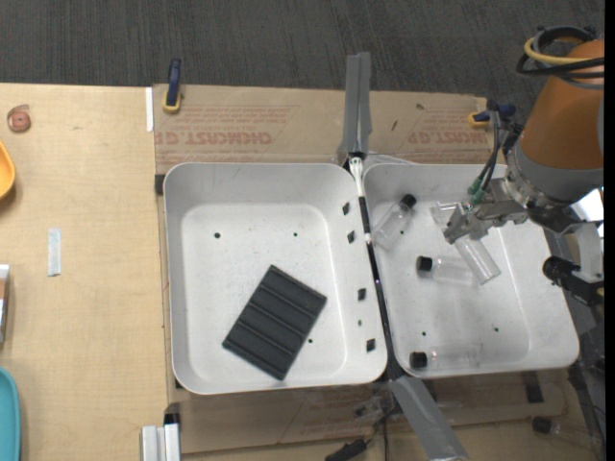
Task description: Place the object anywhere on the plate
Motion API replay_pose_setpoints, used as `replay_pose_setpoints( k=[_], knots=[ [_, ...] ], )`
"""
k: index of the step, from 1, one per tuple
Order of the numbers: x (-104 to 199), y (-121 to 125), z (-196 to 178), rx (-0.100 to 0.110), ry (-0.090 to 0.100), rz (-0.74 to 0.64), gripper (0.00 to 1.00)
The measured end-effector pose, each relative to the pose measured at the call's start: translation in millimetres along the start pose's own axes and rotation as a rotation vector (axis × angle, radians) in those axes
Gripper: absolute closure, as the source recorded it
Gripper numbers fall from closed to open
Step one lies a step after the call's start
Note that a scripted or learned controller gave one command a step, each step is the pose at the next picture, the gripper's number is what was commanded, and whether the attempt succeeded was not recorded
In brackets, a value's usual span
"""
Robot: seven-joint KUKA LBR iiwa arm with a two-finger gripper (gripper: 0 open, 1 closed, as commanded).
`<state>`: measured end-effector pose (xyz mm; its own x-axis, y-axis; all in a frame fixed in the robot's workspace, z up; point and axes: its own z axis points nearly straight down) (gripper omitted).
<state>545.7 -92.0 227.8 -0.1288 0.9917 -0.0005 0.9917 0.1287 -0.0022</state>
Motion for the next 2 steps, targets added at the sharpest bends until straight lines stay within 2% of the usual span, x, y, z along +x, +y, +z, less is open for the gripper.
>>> replay_pose_setpoints(
  k=[1, 2],
  knots=[
    [67.9, 86.5, -12.2, 0.001, -0.002, 0.141, 1.0],
    [153.0, 95.0, -84.4, 0.001, -0.002, 0.278, 1.0]
  ],
)
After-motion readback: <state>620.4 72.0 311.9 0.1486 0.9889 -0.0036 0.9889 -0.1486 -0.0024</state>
